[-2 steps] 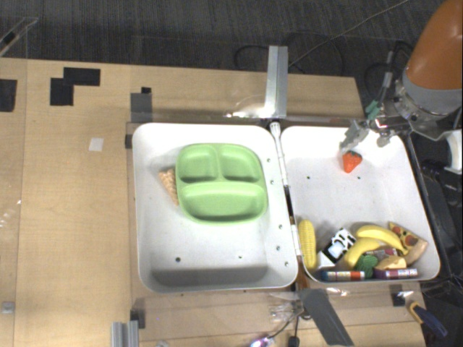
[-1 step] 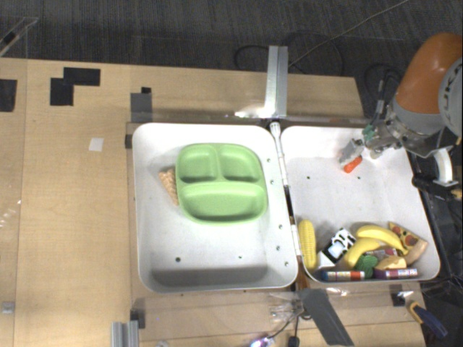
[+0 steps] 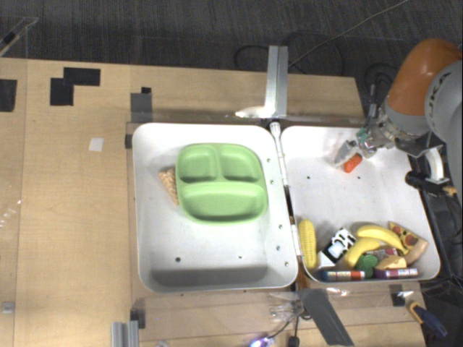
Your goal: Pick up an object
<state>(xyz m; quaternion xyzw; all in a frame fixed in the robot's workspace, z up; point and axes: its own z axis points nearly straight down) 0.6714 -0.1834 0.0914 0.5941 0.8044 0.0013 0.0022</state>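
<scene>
Orange, a small piece [image 3: 351, 164] is lying just below-left of the gripper [image 3: 354, 149] — whether its fingers are spread I cannot tell — so it should be lowering centred over it.

Gripper [image 3: 352, 152] low in right bin [image 3: 318, 194], at its far side, a small orange object [image 3: 351, 164] at its tip; grasp unclear. Nearer the camera than the tool: corn cob [image 3: 307, 242], bananas [image 3: 372, 241], markers [image 3: 369, 273]. To its left, green divided plate [image 3: 220, 181] in left bin [image 3: 155, 251].
</scene>
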